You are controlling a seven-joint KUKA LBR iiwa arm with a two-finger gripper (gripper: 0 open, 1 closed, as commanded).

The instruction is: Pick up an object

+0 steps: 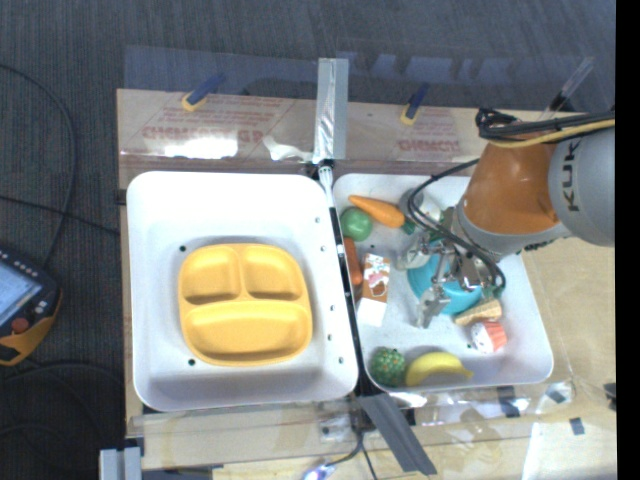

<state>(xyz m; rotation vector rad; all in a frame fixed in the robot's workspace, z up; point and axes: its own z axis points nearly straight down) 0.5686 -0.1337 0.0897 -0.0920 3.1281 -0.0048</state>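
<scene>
The gripper (440, 293) hung low in the right bin (530, 363), directly over a teal object (450, 286) lying near that bin's middle. Whether it was released or clenched could not be told, since the metal at the wrist and the teal shape ran together from above. That teal object was probably the thing being picked: it sat right beneath the gripper, so the coming move looked to depend on a short straight descent rather than any sideways reach. Its outline was too covered by the arm (520, 193) to give a long axis. Around it the right bin held a carrot (378, 210) and a green round item (357, 224) toward the far left corner, a small printed carton (375, 273) with a white piece (372, 311) just below it, a banana (436, 368) and a green bumpy item (390, 366) along the near edge, and 2 small pieces, 1 tan (480, 314) and 1 red and white (487, 338), just right of the gripper. The left bin (160, 368) held 1 yellow divided tray (244, 303) with 3 compartments, well apart from the gripper. Both bins sat side by side on the desk (140, 128).
</scene>
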